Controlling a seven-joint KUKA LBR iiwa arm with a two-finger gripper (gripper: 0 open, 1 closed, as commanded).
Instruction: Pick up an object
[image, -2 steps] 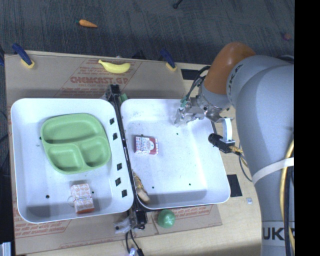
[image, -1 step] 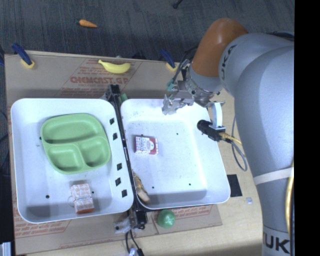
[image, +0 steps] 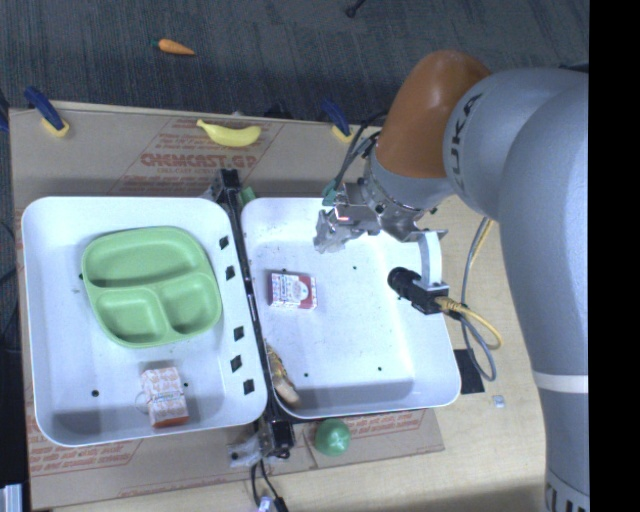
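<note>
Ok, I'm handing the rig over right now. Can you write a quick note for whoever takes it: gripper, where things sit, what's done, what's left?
Gripper: over the back of the right bin, nothing seen between its fingers; open or shut can't be read from this view.
Right bin: small red-and-white packet near the left wall; a tan item at the front-left corner.
Left bin: green divided tray, small wrapped box in front of it.
Outside the bins: banana behind, green ball in front.
Done: no pick yet.
Left: grasp and lift one object; the packet looks nearest.
</note>
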